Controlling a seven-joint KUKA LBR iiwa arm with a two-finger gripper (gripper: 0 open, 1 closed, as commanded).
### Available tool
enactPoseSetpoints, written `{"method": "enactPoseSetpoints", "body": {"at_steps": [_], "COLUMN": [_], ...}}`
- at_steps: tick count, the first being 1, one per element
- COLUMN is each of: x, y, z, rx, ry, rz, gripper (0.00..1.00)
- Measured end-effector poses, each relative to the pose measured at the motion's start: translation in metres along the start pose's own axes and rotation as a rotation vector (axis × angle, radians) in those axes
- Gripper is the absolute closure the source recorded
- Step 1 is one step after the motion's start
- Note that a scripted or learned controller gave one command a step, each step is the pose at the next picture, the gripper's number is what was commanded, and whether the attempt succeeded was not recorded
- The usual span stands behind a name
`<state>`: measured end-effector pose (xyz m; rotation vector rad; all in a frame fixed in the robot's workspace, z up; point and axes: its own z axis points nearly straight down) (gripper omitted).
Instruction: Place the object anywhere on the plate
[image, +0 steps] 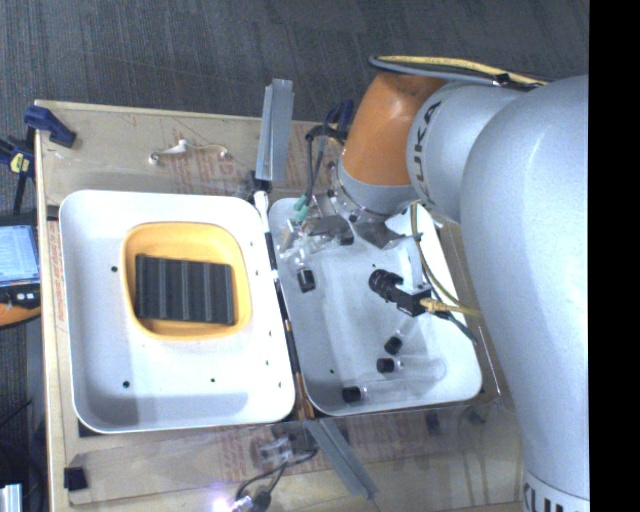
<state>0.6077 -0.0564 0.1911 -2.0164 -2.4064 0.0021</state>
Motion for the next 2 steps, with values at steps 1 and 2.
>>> {"method": "enactPoseSetpoints", "body": {"at_steps": [1,2], "x": [0.0526,0.0525], "y": [0.0379,0.0379], "z": [-0.0006,-0.0007], "rx": [-0.001,-0.002], "ry": [-0.001,-0.001], "rz": [-0.128,-0.128], "gripper": [1.0,0.0]}}
